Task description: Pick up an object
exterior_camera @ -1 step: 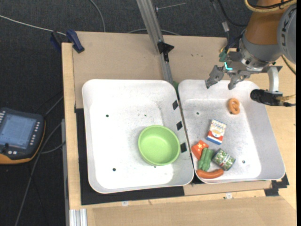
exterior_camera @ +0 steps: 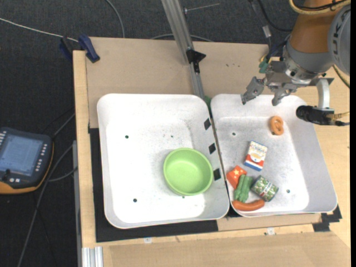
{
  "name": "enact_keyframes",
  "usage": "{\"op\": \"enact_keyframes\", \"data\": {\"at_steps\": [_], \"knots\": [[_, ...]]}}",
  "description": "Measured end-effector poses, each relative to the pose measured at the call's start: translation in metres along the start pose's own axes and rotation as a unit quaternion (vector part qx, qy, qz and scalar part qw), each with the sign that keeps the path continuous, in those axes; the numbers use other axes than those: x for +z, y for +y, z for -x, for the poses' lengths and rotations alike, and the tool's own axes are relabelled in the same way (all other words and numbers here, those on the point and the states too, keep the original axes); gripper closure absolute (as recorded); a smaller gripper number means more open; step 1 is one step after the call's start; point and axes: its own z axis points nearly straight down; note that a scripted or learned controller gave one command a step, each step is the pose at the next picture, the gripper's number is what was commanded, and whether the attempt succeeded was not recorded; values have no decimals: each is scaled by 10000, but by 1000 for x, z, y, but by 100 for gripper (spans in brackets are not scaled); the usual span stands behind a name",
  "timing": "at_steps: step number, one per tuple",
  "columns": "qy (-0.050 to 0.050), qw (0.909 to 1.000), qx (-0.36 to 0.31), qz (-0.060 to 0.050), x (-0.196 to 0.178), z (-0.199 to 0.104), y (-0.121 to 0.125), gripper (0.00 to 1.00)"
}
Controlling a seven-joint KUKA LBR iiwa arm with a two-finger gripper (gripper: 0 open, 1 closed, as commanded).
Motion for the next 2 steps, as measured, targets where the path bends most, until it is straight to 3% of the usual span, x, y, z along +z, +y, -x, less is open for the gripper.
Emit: {"op": "enact_keyframes", "data": {"at_steps": [2], "knots": [[2, 10000, -1, -20, 105, -1, -4, 0]]}}
